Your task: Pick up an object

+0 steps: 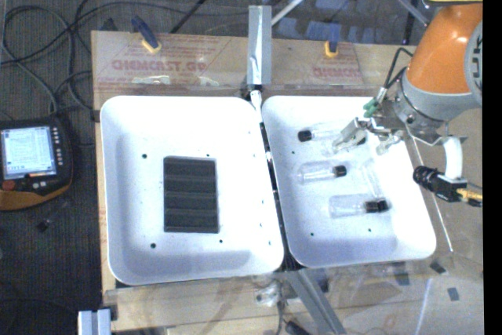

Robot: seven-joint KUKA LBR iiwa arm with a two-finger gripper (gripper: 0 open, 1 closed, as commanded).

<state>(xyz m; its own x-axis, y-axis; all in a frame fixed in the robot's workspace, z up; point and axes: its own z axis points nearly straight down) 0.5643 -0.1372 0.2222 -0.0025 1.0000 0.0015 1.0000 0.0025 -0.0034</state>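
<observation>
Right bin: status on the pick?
Gripper low over right bin, nothing seen held. Three clear vials lying loose there. Black ribbed block in left bin, out of the way.

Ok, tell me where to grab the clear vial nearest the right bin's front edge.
Grip the vial across its clear body, pincer coming straight down. It appears to lie flat, black cap pointing right, so close across the narrow width, clear of the cap.

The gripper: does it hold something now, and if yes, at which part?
It cannot be told. The gripper hangs over the right bin, close to the top vial, but the view does not show a vial held by it.
</observation>
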